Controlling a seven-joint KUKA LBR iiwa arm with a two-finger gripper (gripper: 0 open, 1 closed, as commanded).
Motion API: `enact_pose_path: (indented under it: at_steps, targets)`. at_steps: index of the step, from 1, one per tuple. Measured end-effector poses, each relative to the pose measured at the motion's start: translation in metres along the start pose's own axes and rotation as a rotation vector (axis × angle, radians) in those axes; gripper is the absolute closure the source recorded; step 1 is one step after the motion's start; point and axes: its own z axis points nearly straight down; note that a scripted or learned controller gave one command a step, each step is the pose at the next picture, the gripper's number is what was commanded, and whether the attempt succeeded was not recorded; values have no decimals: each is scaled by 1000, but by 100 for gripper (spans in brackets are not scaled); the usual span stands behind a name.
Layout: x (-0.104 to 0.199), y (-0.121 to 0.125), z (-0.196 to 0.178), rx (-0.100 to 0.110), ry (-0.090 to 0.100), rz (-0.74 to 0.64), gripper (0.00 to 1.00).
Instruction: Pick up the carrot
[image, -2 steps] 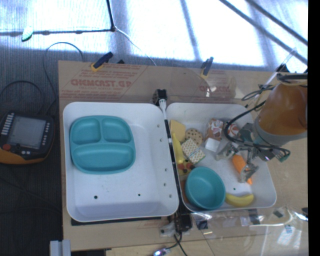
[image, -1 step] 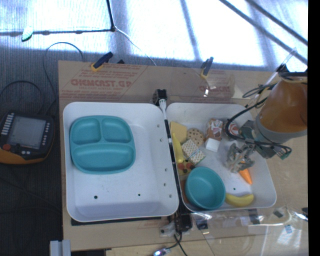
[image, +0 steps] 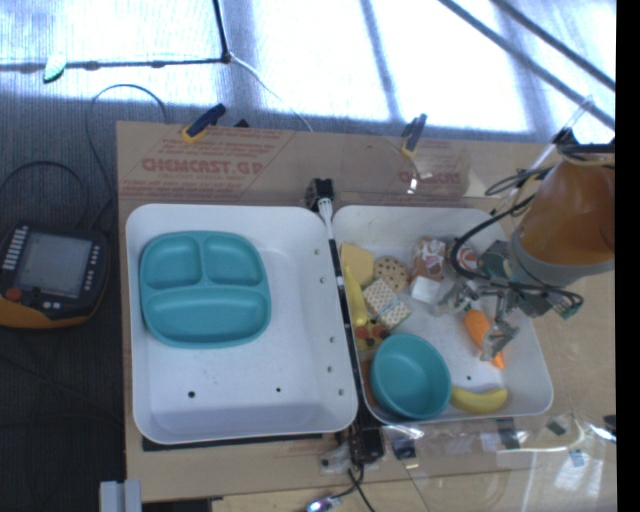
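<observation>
The orange carrot (image: 484, 334) lies in the right bin (image: 530, 395), towards its right side, pointing to the front right. My gripper (image: 482, 312) is low over the carrot's upper end. It stands open, with one finger on each side of the carrot. The grey arm with its orange band (image: 572, 215) reaches in from the right and hides part of the bin's right wall.
The right bin also holds a teal bowl (image: 410, 375), a banana (image: 478, 399), a yellow wedge (image: 356, 265), a cracker (image: 385, 303), a cookie (image: 392, 270) and a white cube (image: 425, 290). A teal divided plate (image: 204, 287) sits in the left bin (image: 240, 410).
</observation>
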Motion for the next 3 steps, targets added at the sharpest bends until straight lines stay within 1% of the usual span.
enact_pose_path:
  at_steps: [1,2,3]
  targets:
    - [-1,0,-9,1,-2,0,100]
    - [-1,0,-8,0,-1,0,0]
    - [9,-9,13,4,1,372,0]
